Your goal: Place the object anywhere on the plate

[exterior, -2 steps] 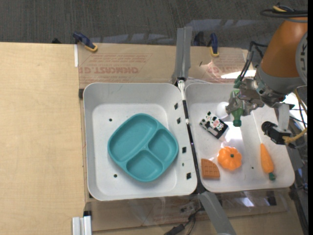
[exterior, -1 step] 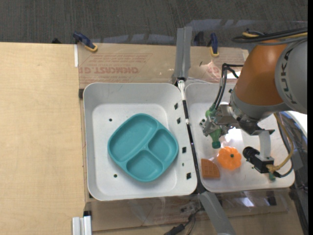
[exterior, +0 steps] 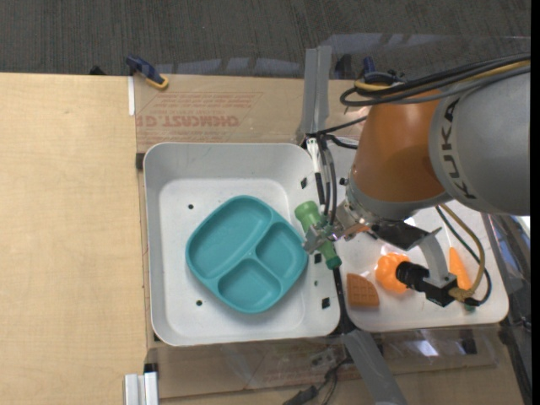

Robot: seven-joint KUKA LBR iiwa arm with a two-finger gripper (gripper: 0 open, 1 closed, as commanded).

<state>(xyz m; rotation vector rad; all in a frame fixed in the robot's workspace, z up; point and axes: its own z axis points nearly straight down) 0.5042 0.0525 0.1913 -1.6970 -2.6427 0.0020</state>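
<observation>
Dark grey carpet ran across the top of the view; below it the bench [exterior: 67, 226] showed pale wood, with a sheet of printed cardboard [exterior: 211, 116] laid under the far ends of the two bins.

The gripper [exterior: 325, 241] sat over the divide between the bins, at about 3 o'clock from the plate [exterior: 245, 254]. Green parts showed at the tip, one rounded piece [exterior: 305, 213] near the plate's right rim and a darker green end [exterior: 333, 261] lower down. Whether these were the object or the finger covers could not be settled, and the state of the jaws could not be told from this angle.

Outward from there: the teal plate, three compartments, lay tilted in the middle of the left bin [exterior: 160, 226]. Judgement: its central position leaves clearance from the bin walls on all sides, which suits a drop from above.

The right bin [exterior: 498, 306], at 3 o'clock from the plate, carried an orange rounded toy [exterior: 388, 272], an orange-brown waffle-like square [exterior: 362, 291] at its 7 o'clock, and a slim orange carrot-like piece [exterior: 456, 264] farther right. All three were well apart from the plate.

Judgement: nothing lay on the plate, so placement was not yet done.

The arm [exterior: 405, 154], orange band uppermost, hung across the right bin with cables looped over it.
</observation>
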